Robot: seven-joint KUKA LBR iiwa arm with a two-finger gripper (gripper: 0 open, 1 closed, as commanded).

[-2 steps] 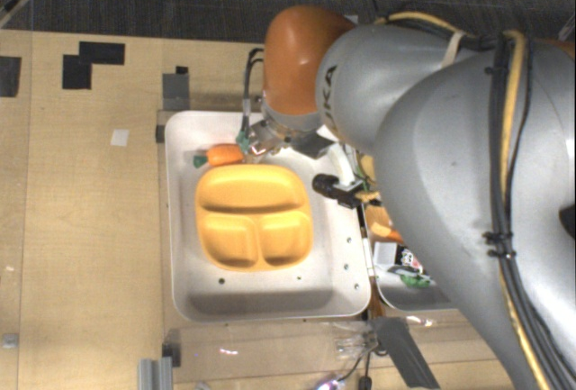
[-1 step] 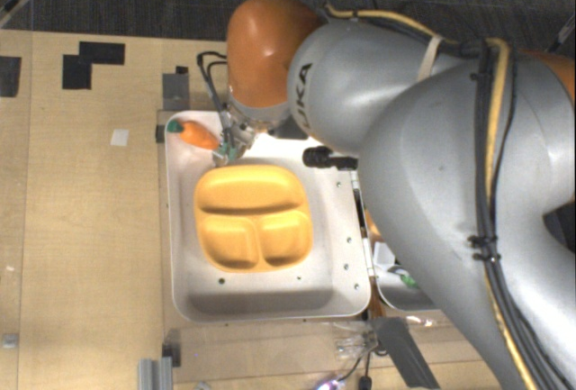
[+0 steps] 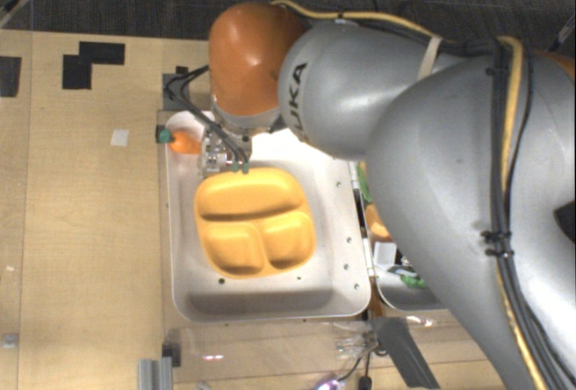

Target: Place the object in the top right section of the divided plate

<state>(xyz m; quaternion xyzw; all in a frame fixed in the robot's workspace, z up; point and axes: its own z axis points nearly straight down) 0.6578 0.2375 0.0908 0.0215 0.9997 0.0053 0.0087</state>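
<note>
A yellow divided plate [image 3: 255, 222] lies in the left white bin [image 3: 333, 289], with one long section at its far side and two smaller sections at its near side. A small orange object with a green end [image 3: 183, 142] rests in the bin's far left corner, just off the plate. My gripper [image 3: 225, 160] hangs under the orange wrist band, over the plate's far left edge and right beside the orange object. I see nothing lying in the plate's sections.
The big grey arm covers most of the right bin [image 3: 396, 294], where bits of orange [image 3: 376, 226] and green [image 3: 409, 280] things peek out. Wooden bench surface lies to the left of the bins.
</note>
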